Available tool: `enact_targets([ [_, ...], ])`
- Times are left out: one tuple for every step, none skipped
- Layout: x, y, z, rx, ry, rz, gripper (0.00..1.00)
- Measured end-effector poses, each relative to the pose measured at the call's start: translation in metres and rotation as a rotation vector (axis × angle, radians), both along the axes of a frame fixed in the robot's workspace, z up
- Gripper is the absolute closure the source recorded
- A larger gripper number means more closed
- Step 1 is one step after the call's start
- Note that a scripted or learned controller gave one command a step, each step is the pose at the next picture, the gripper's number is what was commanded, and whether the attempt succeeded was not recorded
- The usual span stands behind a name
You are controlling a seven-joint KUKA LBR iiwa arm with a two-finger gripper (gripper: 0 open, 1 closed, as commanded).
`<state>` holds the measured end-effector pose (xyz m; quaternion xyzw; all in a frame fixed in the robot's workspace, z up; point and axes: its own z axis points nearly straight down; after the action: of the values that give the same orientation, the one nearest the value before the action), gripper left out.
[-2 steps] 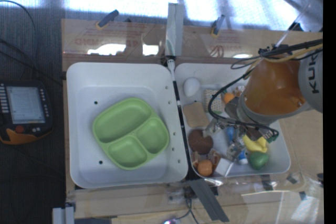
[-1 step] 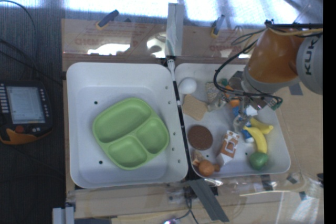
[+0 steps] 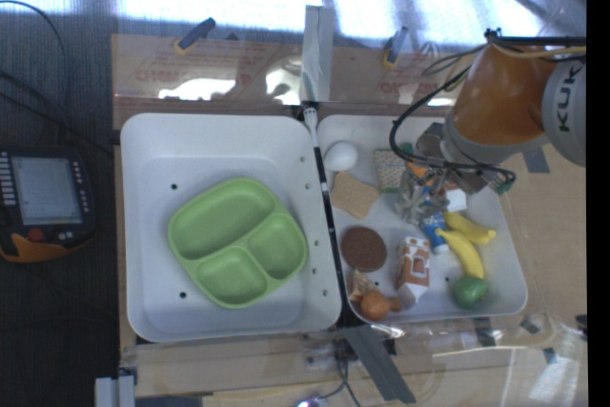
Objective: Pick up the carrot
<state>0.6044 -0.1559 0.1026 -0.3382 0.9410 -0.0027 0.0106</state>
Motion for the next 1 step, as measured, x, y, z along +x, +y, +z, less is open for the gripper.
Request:
enact_targets([
  [-0.0523, 0.0301, 0.0036, 0.001, 0.02, 0.105, 1.0],
])
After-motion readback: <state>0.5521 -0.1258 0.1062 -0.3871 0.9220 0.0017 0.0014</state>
